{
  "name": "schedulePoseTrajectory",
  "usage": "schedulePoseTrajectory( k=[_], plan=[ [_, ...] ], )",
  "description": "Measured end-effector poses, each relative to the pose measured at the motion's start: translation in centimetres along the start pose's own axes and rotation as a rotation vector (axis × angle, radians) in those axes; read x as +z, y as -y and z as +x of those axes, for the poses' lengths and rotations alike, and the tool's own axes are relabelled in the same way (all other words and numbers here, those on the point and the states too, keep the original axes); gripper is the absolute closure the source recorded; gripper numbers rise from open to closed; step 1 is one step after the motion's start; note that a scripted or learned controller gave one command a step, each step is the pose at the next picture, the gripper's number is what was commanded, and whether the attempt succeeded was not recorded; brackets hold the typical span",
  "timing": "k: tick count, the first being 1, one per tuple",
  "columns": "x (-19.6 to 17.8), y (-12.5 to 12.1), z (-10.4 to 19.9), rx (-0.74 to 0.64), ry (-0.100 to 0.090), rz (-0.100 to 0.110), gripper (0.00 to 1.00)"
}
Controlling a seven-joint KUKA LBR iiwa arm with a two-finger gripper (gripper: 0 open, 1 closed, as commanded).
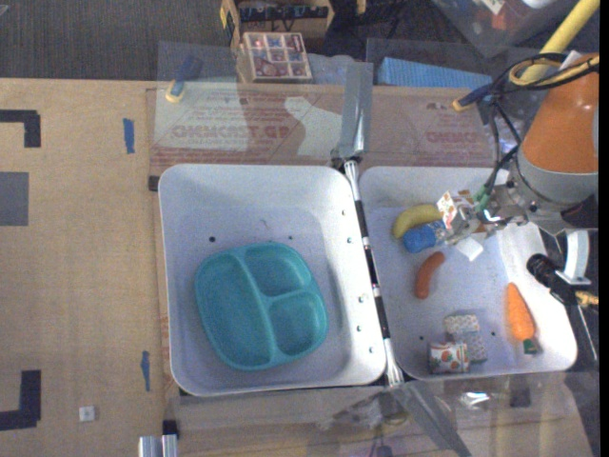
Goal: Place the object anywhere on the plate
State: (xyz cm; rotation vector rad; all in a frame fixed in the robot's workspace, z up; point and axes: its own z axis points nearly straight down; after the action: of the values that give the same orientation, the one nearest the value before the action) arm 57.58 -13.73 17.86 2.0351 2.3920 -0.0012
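Two shallow white bins sit side by side on the bench. The left bin (190, 198) holds a teal plate (261, 304) with three compartments, lying toward the bin's near edge and slightly left of its middle; nothing rests on the plate.

The right bin (381, 193) holds the loose things. A yellow banana (416, 218) lies near its far-left corner, with a blue object (420, 240) touching it on the near side. An orange-red sausage (428, 274) lies tilted just nearer than those, toward the bin's middle. A small white block (469, 248) sits just beside the gripper. A carrot (520, 314) lies along the right edge, its green end pointing toward the near-right corner. Close to the near edge are a grey patterned packet (464, 332) and a small printed carton (447, 357), touching or almost so.

The gripper (457, 213) hangs over the far half of the right bin, just right of the banana and blue object. Its end is a jumble of white, red and green; whether anything is pinched there, or how wide the gripper stands, cannot be told. The arm's orange band (563, 136) is cut off by the right edge.
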Motion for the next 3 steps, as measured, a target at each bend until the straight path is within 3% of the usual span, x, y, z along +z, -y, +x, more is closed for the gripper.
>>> schedulePoseTrajectory(
  k=[1,2,3],
  plan=[
    [-0.6,3.1,8.7,0.071,-0.002,0.003,1.0],
    [-0.6,1.3,15.4,-0.061,-0.001,0.0,1.0],
    [-0.5,4.1,22.7,0.074,-0.002,0.005,1.0]
  ],
)
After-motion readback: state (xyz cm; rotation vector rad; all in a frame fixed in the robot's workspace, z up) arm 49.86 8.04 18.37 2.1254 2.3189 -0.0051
